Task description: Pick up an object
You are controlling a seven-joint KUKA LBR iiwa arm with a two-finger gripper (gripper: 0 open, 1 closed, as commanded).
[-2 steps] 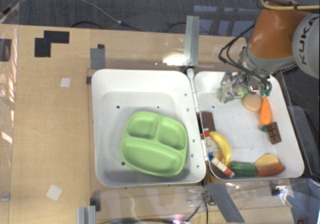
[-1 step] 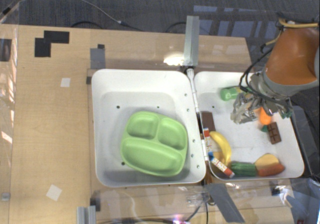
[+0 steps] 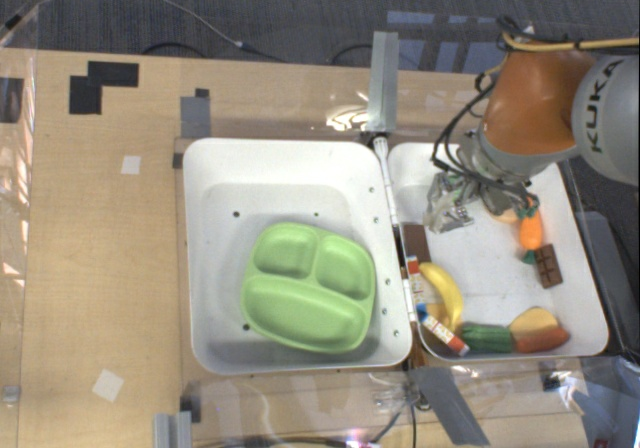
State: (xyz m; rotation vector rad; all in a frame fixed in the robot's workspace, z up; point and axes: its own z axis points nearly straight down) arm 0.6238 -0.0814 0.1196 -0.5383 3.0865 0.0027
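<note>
Pale wood bench (image 3: 100, 266) carries two shallow white bins side by side: the left bin (image 3: 215, 176) holds a green divided plate (image 3: 310, 286) toward its near edge, and the right bin (image 3: 585, 316) holds a banana (image 3: 445, 294) by its left wall, a green cucumber-like piece (image 3: 485, 338) and a yellow-and-brown piece (image 3: 538, 329) along its near edge, plus a carrot (image 3: 531, 231) and a brown chocolate bar (image 3: 546, 265) near its right wall. Over the right bin's far half the arm's orange band (image 3: 530, 101) tops the gripper (image 3: 450, 211), which hangs low above the bin floor near the far-left corner with nothing visibly caught in it; whether it stands apart or together I cannot tell
</note>
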